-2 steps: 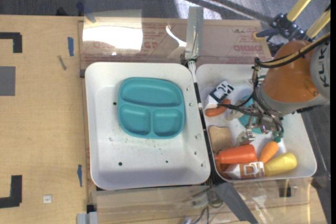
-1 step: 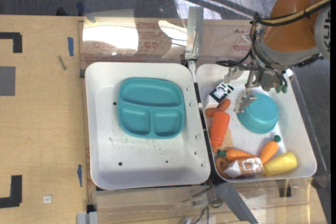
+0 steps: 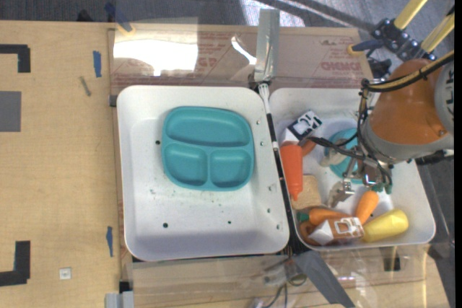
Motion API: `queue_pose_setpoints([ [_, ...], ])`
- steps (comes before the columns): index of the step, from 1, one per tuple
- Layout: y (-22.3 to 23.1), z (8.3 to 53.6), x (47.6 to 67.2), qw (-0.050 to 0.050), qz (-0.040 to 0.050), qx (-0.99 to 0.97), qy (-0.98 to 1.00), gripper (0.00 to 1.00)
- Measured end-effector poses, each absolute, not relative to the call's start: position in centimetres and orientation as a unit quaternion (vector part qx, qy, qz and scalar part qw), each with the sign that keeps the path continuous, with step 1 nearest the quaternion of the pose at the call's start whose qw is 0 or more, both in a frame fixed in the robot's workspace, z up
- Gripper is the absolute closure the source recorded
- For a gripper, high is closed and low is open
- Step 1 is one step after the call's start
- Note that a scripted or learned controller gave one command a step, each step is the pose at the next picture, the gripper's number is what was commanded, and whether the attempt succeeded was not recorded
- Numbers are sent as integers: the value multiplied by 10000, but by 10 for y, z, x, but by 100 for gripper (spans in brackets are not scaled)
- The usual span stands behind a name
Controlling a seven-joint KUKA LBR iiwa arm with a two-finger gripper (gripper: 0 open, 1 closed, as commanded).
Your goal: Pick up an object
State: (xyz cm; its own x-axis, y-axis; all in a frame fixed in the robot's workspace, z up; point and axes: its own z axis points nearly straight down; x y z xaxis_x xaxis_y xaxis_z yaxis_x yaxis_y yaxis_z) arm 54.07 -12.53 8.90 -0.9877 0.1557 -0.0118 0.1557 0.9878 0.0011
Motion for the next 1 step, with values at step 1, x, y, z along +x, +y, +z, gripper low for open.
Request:
queue_pose_setpoints([
  [1, -125, 103, 546, 143, -12, 770, 9969, 100],
])
